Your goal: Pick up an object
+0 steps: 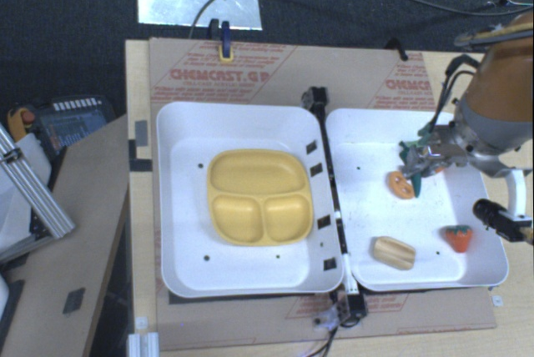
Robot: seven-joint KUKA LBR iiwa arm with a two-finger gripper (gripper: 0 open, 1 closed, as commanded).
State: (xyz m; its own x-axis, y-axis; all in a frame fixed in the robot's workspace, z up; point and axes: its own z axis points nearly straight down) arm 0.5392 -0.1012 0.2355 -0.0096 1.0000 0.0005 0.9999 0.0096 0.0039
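Note:
My gripper (414,167) hangs over the upper middle of the right bin (367,130), reaching in from the right on the grey arm with its orange band. A small orange piece (401,186) lies on the bin floor right at the gripper's lower left tip, touching or nearly touching it. I cannot make out whether the piece is gripped. A tan bread-like roll (393,253) lies near the bin's front wall. A small red item with a green top (457,238) sits at the front right.
The left bin (179,180) holds a yellow divided plate (259,197) in its middle. A black divider strip (327,180) runs between the two bins. A black part of the arm (499,218) juts over the right bin's right rim.

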